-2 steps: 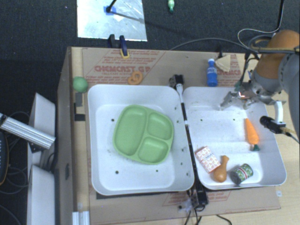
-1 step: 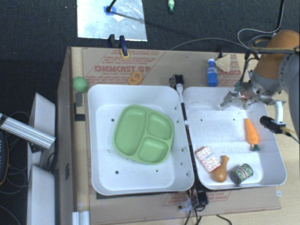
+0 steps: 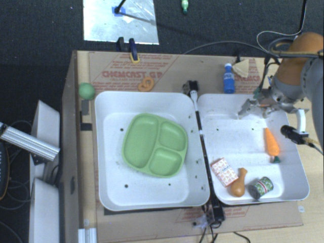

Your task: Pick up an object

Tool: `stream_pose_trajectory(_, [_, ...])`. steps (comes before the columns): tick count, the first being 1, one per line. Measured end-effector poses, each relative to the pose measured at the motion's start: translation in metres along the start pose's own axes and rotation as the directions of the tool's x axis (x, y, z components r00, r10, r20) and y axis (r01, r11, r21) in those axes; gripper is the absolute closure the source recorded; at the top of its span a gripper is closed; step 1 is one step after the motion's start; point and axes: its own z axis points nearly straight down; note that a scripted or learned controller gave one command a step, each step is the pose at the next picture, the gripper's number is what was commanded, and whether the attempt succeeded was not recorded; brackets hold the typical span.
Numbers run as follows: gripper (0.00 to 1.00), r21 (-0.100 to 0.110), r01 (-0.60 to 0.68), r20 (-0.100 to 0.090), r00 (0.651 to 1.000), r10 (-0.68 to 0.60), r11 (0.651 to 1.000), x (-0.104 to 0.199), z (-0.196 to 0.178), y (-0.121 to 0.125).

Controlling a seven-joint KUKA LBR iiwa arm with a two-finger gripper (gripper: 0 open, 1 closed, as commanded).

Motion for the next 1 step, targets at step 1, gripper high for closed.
stream_pose_trajectory(1, [0.0, 0.0, 0.0, 0.0, 1.0, 0.0, 1.0, 0.0, 0.0, 0.0])
